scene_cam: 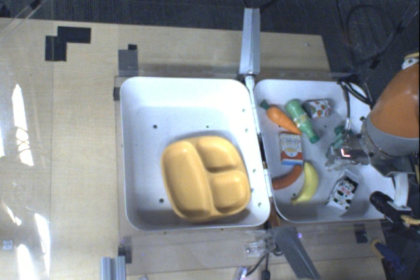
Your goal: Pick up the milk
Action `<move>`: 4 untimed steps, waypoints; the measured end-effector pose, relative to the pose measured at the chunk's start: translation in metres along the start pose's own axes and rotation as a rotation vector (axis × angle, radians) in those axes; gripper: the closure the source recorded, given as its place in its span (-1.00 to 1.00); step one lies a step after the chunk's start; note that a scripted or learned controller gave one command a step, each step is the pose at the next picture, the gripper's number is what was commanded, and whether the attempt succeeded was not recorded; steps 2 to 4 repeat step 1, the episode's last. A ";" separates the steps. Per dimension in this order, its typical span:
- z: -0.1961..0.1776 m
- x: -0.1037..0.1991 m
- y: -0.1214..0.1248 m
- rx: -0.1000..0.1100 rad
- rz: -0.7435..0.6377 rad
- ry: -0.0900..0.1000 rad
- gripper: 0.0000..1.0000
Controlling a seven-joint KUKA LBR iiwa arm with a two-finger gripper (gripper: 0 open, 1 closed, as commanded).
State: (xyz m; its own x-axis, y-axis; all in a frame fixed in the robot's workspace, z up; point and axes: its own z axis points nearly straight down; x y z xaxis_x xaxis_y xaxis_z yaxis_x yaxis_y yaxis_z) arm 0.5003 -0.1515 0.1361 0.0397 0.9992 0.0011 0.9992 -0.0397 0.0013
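while the arm (396, 116) leaned in over the right bin (331, 214), most of the open room lay elsewhere: the left bin (141, 141) held just a yellow divided tray (205, 176) toward its near side, with bare white floor behind it and along its left wall. the right bin was crowded. a carrot (283, 118) and a green bottle (302, 119) lay close together near the far wall, a small can (318, 108) just beside the bottle. a red-and-white carton (291, 147) sat in the middle, with a sausage (286, 180) and a banana (306, 183) close to the near rim. the milk (342, 193), a small black-and-white carton, lay tilted in the near right part, right of the banana, near the front wall. the gripper (346, 153) hung just behind the milk, apart from it; i couldn't tell how wide it stood.
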 end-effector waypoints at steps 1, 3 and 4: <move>0.000 0.000 0.000 0.000 0.000 0.000 -1.00; 0.000 0.000 0.000 0.000 0.000 0.000 -1.00; 0.000 0.000 0.000 0.000 0.000 0.000 -1.00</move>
